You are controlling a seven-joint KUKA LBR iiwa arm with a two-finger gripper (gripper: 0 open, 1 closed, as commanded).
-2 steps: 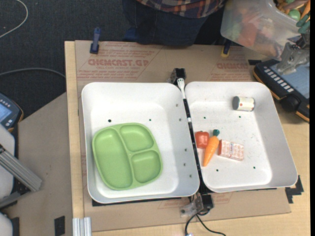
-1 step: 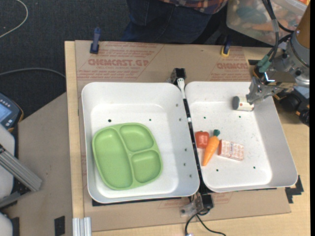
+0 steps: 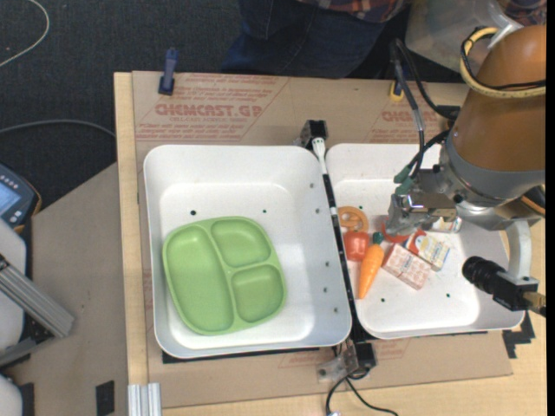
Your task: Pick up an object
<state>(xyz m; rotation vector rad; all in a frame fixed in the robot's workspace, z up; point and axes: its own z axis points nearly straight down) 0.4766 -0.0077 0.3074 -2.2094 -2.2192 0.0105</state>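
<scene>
Grey arm with orange band reaching in from 3 o'clock, hanging over the right shallow white bin. Two-finger metal gripper sitting low over the object cluster in that bin; jaw state is something I cannot tell from this angle, nor whether anything is lying between them.

Cluster lying in the left half of the right bin: an orange plastic carrot tilting, tip pointing toward 7 o'clock; a red rounded toy touching the carrot's top at about 11 o'clock of it; an orange pretzel-shaped ring just beyond at 12 o'clock of the red toy; a small pink-and-white printed packet at 3 o'clock of the carrot; a white carton with red markings just beside the packet, toward 2 o'clock.

Left shallow white bin holding a green three-compartment plastic plate, sitting toward 7 o'clock in the bin
</scene>
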